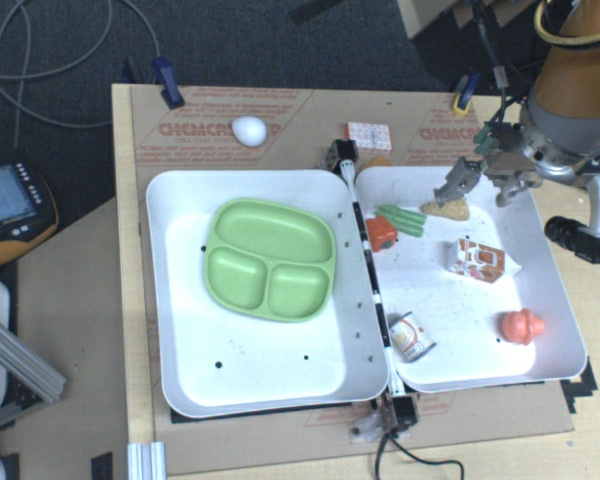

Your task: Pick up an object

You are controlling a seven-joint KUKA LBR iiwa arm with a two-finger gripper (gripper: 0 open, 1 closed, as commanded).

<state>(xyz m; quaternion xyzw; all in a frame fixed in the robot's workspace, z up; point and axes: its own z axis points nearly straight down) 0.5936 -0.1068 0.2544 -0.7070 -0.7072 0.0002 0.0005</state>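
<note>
The right bin [555, 268] holds several small things: a tan flat piece [446, 209] at the back, a green bundle [402, 220] and an orange-red piece [381, 234] near the left wall, a white and red carton [477, 259], a pink-red toy [520, 326] and a small can [412, 337] at the front. My gripper [483, 186] hangs over the back of this bin, open, with its fingers spread and nothing between them. Its left finger [459, 181] is just above and right of the tan piece.
A green divided plate [270, 259] lies in the left bin [180, 348]. On the bench behind the bins are a white egg-shaped thing [248, 130], a pink checkered block [369, 136] and blue clamps [167, 81]. The arm's orange band [572, 53] rises at the right.
</note>
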